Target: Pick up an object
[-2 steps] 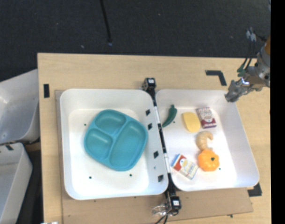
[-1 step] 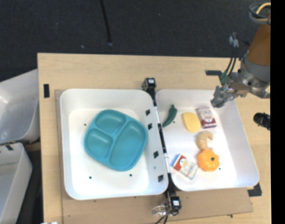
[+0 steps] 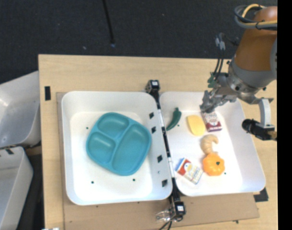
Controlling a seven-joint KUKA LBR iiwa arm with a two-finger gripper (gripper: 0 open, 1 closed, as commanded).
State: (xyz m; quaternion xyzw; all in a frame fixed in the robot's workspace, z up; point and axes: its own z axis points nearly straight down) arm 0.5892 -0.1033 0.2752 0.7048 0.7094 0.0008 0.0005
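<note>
A: Bench (image 3: 50, 71) carried two bins; left bin (image 3: 69, 186) held a blue tray (image 3: 118, 143). The arm (image 3: 253, 51)?

B: Over the right bin (image 3: 246, 176). Pincer (image 3: 210, 108) hung just above a maroon carton (image 3: 213, 123); fingers unreadable, can't tell. Nearby lay orange (image 3: 213, 165), yellow block (image 3: 196, 125), croissant (image 3: 209, 143), red packet (image 3: 189, 170), green pepper (image 3: 174, 119).

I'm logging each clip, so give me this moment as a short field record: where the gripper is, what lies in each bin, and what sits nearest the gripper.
arm: reaches in from the right
gripper: low over the right bin's far side
left bin: blue divided plate
right bin: green pepper, yellow block, dark red carton, croissant, orange fruit, red and white box
nearest the gripper: dark red carton, just below it
hold: none seen between the fingers
</note>
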